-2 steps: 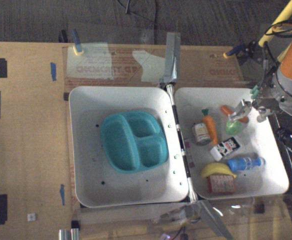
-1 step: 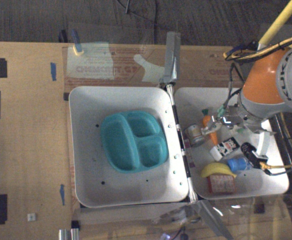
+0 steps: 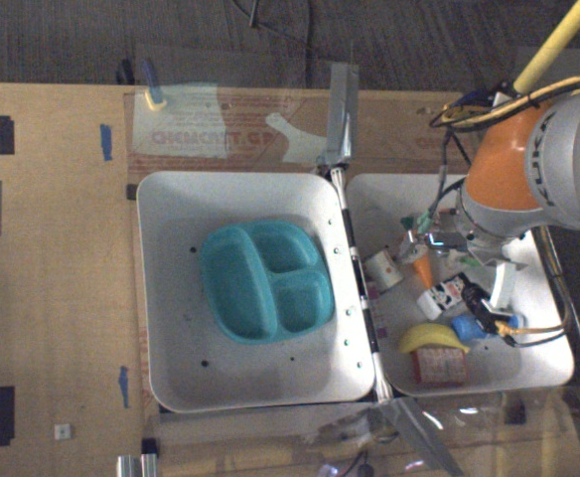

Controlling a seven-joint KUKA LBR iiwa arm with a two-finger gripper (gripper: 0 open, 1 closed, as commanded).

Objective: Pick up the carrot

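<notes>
The carrot is a short orange piece lying in the right bin, near its middle-left. My gripper is low over the bin, directly above the carrot's upper end and touching or nearly touching it. The grey wrist and orange band reach in from the right and hide the upper part of the bin.
Around the carrot lie a white cup to its left, a white bottle with a dark cap, a blue item, a banana and a red box. The left bin holds a teal divided plate.
</notes>
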